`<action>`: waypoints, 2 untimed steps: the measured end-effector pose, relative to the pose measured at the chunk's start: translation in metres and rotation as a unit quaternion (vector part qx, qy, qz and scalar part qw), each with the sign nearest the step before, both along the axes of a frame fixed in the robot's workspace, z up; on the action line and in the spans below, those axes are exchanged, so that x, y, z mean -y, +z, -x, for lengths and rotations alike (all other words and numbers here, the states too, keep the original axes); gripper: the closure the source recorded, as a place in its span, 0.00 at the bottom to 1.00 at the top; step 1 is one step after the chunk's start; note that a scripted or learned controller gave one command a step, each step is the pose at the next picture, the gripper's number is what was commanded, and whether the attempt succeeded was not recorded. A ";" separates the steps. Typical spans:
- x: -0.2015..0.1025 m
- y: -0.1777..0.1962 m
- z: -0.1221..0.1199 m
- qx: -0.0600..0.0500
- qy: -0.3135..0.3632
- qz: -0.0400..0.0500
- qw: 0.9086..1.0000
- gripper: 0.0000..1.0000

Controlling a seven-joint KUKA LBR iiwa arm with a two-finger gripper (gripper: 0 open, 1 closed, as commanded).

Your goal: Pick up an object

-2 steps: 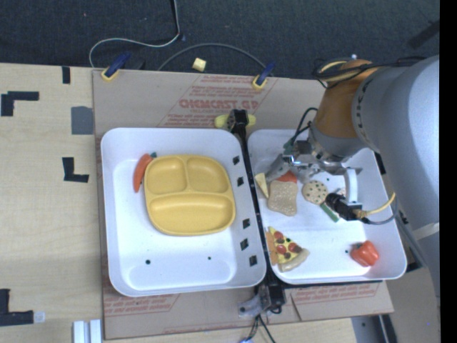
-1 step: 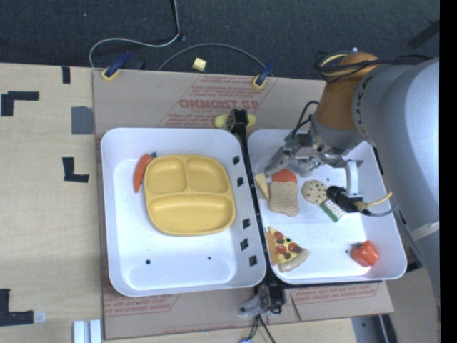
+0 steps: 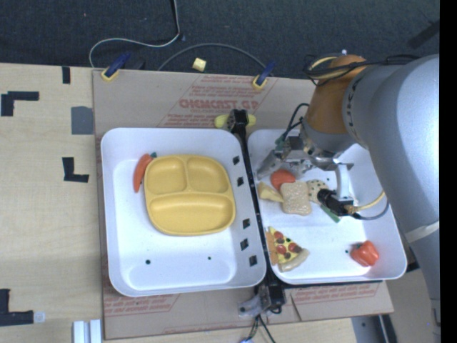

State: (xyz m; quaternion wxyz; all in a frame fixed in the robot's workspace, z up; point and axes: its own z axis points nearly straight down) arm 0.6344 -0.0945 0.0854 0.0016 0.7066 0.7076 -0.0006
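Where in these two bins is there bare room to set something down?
Left bin: a bare strip along its near edge, below the yellow divided plate. Right bin: a bare patch between the pizza slice and the red pepper. It is crowded at the right bin's far left, where the end effector sits over the tomato, bread slice and cheese.

Pale wooden surface (image 3: pixel 43 220) marked with black tape pieces (image 3: pixel 71 171), carrying a brown cardboard sheet (image 3: pixel 207 98) printed in red. On the cardboard, two shallow white bins side by side: left bin (image 3: pixel 121 263), right bin (image 3: pixel 378 224). Clamps at the sheet's far edge: (image 3: pixel 114 68).
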 end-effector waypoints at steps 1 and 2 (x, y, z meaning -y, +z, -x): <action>0.003 0.000 0.002 0.000 0.000 -0.001 1.000 0.00; 0.003 0.010 0.002 0.001 0.000 -0.001 1.000 1.00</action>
